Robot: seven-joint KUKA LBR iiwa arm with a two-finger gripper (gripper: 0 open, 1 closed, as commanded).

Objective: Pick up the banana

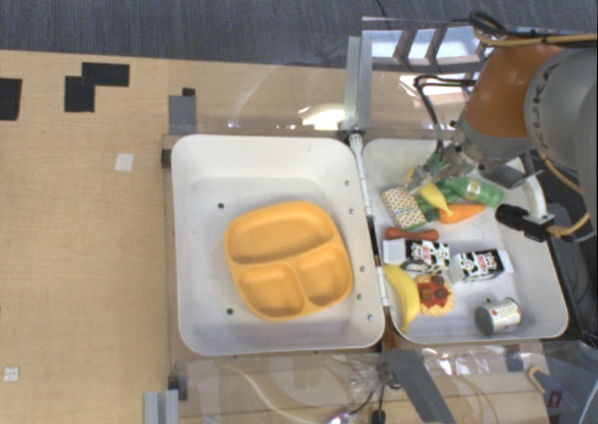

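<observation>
Banana (pixel 404 292) lay in the right bin (pixel 551 296), at its lower left corner, close against the wall shared with the left bin (pixel 192 254). It was plain yellow, curved, thicker through the middle, with its upper tip pointing toward the bin divider and its lower end near the bin's front rim. A round red and orange item (pixel 434 293) sat touching its right side. Just above were two white cartons with black and red print (pixel 427 252) (pixel 482 264), side by side. A small metallic can (pixel 499 316) rested on its side near the front right of the same bin. Further back in that bin sat a patterned packet (pixel 403 206), an orange carrot-shaped item (pixel 464 213), a green item (pixel 473 190) and a small yellow piece (pixel 434 198), clustered together. The pincer (pixel 437 170) was over that rear cluster, well apart from the banana; whether its fingers were open or closed could not be told from this view, and nothing was visibly held. The grey arm with orange band (pixel 505 91) entered from the right. The left bin held a yellow-orange divided plate (pixel 288 259) with three compartments. Both bins stood on the tan worktop (pixel 84 254).
</observation>
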